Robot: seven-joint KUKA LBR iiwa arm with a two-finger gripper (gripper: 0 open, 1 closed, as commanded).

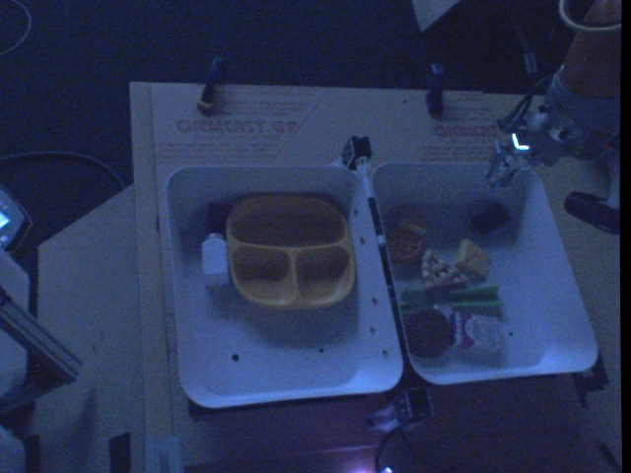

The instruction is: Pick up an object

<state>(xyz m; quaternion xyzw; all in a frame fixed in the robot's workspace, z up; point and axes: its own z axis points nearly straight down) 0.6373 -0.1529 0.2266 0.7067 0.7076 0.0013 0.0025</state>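
On the left of the surface [148, 146], a white bin [187, 363] holding a yellow divided plate [290, 251], with a small white bottle [215, 260] tucked just beside its left rim. Across the shared wall now, into the right bin [572, 338]: a waffle-like piece [406, 241] near the divider, a pale checked block [440, 269], a tan cube [471, 258] just beside it, green sticks [463, 296] lying crosswise below, then a dark round thing [428, 331] and a white packet [483, 329] toward the front. Further back, alone, a small dark block [490, 216]. And up at the far right corner, the pincer [508, 161], hanging over the bin's back rim, nothing seen between its fingers. Open or closed? Too dim and too blurred to call, so cannot tell. Nearest candidate, probably: that dark block, lying just forward of the pincer and slightly to the view's left, long axis slanting up toward the right. Rest of the cluster farther forward and leftward, packed tight, likely harder to single out. No pick made yet.
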